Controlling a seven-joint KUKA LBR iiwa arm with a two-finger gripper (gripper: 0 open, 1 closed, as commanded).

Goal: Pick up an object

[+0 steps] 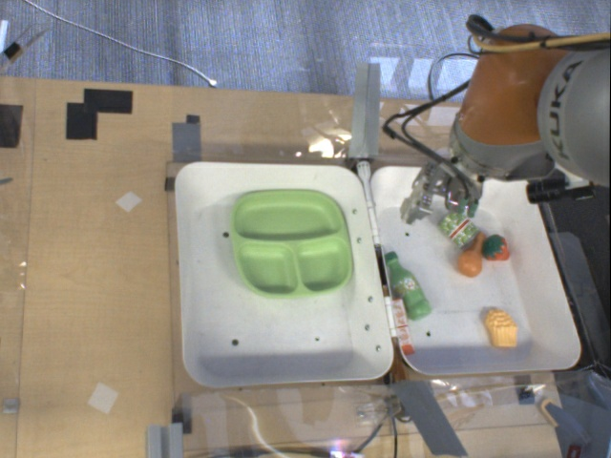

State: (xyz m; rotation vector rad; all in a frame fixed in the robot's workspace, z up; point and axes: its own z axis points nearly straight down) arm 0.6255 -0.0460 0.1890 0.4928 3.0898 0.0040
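My gripper (441, 203) hangs over the upper part of the right bin (544, 351), its fingers spread open with nothing between them. A small white can with a red and green label (458, 227) lies just below and to the right of the fingertips, close to the right finger. Beside the can sit an orange carrot-like toy (470, 260) and a small red and green toy (494, 247). A green bottle (407, 289) lies along the bin's left wall. A yellow corn toy (500, 327) rests near the bin's front right.
The left bin (205, 342) holds a green divided plate (291, 241). A raised divider (374, 256) separates the two bins. The arm's orange band and cables (506, 74) loom over the right bin's far edge.
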